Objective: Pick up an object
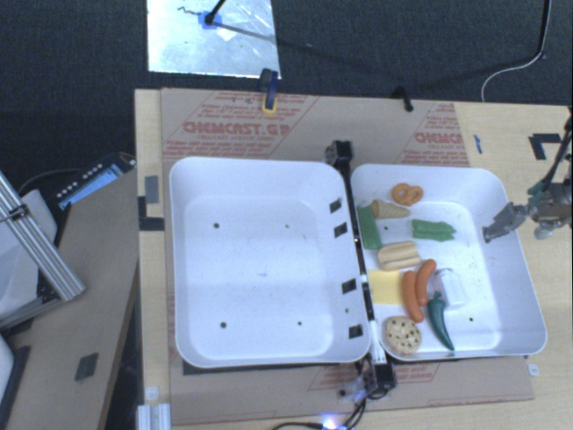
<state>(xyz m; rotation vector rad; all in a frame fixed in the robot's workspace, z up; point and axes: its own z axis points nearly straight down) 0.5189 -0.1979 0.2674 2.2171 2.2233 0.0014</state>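
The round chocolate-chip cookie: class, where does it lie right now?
In the camera view, the round chocolate-chip cookie lies in the right white bin, at its near left corner, just below the yellow cheese slice and left of the dark green pepper.

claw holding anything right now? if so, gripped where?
Nothing held. The claw sits at the right bin's right rim, apart from the toy food.

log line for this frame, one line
phase: approach | gripper: over right bin's right edge, nothing seen held | toy food: in right bin | left bin: as placed
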